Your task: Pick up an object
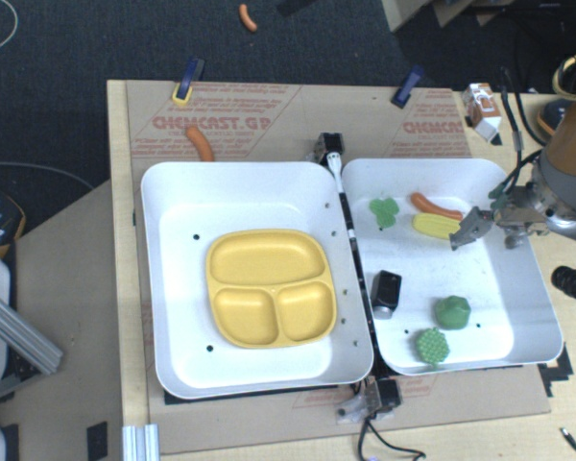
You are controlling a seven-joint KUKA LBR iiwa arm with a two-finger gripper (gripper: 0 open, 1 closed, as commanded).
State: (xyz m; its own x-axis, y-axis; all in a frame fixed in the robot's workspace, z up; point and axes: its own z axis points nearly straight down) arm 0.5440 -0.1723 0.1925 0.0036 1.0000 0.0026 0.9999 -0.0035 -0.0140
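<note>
Setting: a dark carpeted floor is surrounding a cardboard-topped bench (pixel 269 113) carrying two shallow white bins side by side. Left bin (pixel 173 257), centre-left of the frame: holding a yellow divided tray (pixel 269 286). Right bin (pixel 518 305), centre-right: holding a green leafy toy (pixel 384 210), an orange sausage-like piece (pixel 432 203) lying just beside a yellow piece (pixel 434 225), a small black block (pixel 386 290), a green round piece (pixel 451 311) and a green bumpy piece (pixel 431 346). Gripper (pixel 487 224): reaching in from the right edge and sitting over the upper right of the right bin, nearest the yellow piece; one finger is pointing left toward it, and the jaws are appearing spread with nothing between them, so any candidate object is lying loose in the bin. Risks, as judged: the orange and yellow pieces are lying so close that a closing grasp may be catching both or pushing one aside; a slanted approach may be nudging the target toward the bin wall. Obscured: the arm is being cut off at the right edge, and the second finger is hard to make out against the wrist.
</note>
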